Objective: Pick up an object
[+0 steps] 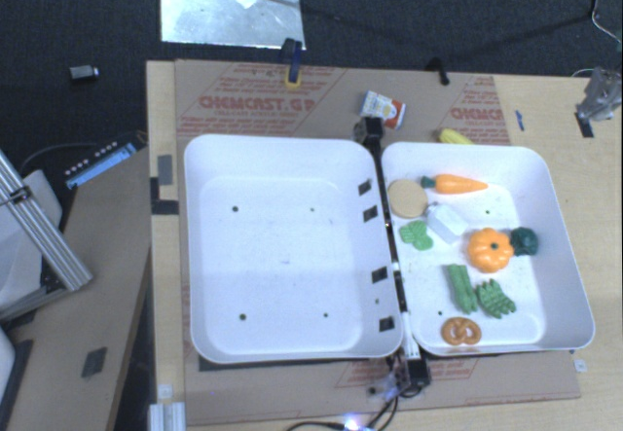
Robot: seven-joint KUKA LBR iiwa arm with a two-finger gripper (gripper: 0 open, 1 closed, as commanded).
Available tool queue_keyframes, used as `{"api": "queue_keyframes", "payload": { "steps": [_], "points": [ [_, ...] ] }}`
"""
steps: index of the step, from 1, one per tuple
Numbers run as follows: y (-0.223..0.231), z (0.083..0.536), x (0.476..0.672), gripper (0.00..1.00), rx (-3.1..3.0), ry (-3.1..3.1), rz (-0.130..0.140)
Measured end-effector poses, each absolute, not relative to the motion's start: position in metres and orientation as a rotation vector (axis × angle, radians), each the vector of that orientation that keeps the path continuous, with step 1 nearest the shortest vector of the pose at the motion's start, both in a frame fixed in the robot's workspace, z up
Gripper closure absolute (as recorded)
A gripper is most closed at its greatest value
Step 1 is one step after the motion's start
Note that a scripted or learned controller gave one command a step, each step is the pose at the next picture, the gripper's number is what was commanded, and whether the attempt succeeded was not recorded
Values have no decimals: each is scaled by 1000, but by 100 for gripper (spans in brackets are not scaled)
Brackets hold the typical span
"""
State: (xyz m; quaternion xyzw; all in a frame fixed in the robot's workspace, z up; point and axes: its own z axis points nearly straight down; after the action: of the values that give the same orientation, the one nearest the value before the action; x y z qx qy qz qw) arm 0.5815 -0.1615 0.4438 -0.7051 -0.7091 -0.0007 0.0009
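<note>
Looking from left to right: left white bin (282, 152), far to the left of the gripper (597, 102) and lower down. Next, right white bin (560, 225), down and left of the gripper, well apart from it. Inside, a round tan cookie (407, 197), a green leaf (417, 235), a carrot (458, 184), a pretzel (460, 331), a green bean pod (461, 287), an orange pumpkin (490, 249), then dark green broccoli (524, 241), nearest the gripper. Up at the right edge, the gripper itself, with nothing seen in it; cannot tell if open or closed.
</note>
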Motion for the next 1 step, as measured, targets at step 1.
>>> {"api": "queue_keyframes", "payload": {
  "steps": [1],
  "points": [
    [-121,437,491,100,-2216,-2228,-4]
  ]
}}
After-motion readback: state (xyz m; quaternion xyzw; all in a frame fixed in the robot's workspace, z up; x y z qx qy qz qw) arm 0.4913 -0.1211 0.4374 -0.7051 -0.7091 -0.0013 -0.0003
